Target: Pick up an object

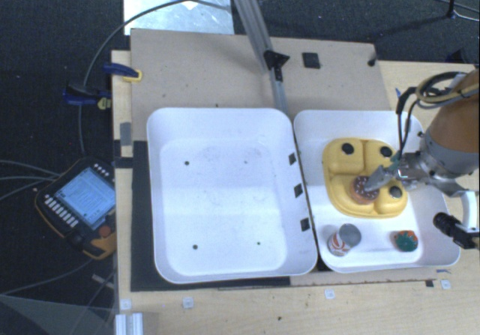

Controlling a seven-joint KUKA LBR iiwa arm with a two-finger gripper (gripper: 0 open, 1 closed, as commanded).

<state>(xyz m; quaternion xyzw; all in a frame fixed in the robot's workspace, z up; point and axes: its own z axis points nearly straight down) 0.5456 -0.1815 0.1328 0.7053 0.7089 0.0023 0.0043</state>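
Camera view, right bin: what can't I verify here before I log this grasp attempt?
- Gripper: too small and blurred to tell its finger state or contact with the yellow object.
- Brown object: partly covered by the gripper; identity unclear.
- Arm: cut off by the right edge.
- Small round object and green object: too small to identify.

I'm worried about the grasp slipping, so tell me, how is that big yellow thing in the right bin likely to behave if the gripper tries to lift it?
The yellow object looks broad, lumpy and rounded, so two fingers probably can't span it and may slide off. It sits low and flat in the right bin, so tipping or rolling seems unlikely. The gripper is over it.
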